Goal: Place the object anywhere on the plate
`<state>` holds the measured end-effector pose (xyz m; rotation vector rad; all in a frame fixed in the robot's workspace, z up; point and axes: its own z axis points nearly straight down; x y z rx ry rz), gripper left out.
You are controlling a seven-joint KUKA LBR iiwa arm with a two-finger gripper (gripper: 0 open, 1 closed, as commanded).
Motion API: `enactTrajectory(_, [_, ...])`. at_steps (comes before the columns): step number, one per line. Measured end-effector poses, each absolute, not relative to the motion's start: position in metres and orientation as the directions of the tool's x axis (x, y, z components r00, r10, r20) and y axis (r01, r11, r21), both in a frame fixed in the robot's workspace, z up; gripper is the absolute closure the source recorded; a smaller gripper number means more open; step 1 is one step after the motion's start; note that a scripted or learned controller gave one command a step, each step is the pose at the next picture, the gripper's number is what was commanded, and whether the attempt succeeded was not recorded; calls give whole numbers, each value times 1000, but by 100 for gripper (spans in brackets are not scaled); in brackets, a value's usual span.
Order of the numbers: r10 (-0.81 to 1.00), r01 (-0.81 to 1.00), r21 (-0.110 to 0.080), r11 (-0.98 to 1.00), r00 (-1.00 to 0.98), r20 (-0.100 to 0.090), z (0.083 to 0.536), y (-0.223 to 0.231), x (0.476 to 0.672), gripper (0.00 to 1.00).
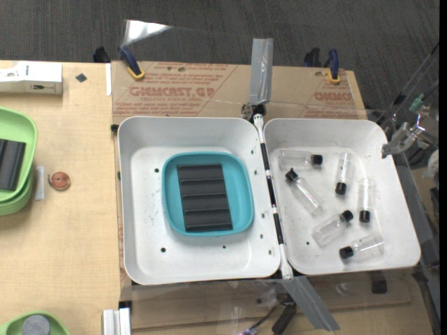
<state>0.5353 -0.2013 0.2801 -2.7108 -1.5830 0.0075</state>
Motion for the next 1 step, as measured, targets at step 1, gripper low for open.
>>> enactTrajectory(1, [825, 825, -2, -566, 566, -3, 325, -127, 531, 0])
